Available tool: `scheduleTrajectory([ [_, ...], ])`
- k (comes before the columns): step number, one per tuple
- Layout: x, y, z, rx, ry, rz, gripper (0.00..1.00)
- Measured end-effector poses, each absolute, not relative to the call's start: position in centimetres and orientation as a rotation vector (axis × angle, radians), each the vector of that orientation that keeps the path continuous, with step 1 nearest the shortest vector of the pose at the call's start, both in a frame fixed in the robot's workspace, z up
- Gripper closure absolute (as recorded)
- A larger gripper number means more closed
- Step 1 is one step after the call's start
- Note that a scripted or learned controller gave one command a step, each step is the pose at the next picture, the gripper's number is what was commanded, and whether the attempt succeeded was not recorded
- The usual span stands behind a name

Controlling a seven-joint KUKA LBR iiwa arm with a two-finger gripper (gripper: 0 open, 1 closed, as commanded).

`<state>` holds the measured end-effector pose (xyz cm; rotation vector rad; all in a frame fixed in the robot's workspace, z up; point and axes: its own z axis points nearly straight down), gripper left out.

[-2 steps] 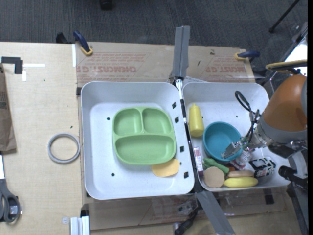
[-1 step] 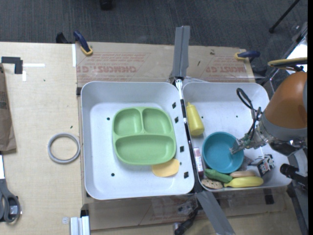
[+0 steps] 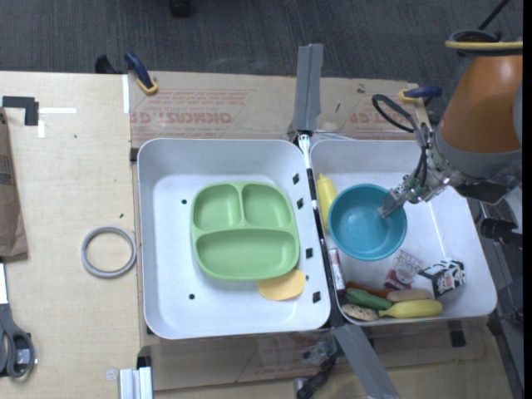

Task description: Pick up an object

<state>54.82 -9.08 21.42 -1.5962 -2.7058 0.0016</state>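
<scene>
My gripper hangs over the right bin, its tip at the right inner rim of a blue bowl. Nothing shows between bowl and gripper. A yellow object is wedged beside the bowl's left side. Along the front of the right bin lie a banana, a green vegetable, a cookie, a clear cup and a small cow-patterned carton. In the left bin sits a green divided plate with a yellow disc at its front edge.
A metal divider runs between the bins. On the bench at the left lie a grey tape ring, scissors and a brown bag. Blue clamps hold the cardboard at the back.
</scene>
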Motion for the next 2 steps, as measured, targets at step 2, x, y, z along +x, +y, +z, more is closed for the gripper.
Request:
scheduleTrajectory([
  [2, 59.6, -4.6, 19.9, -1.457, -2.78, 0.004, 1.0],
])
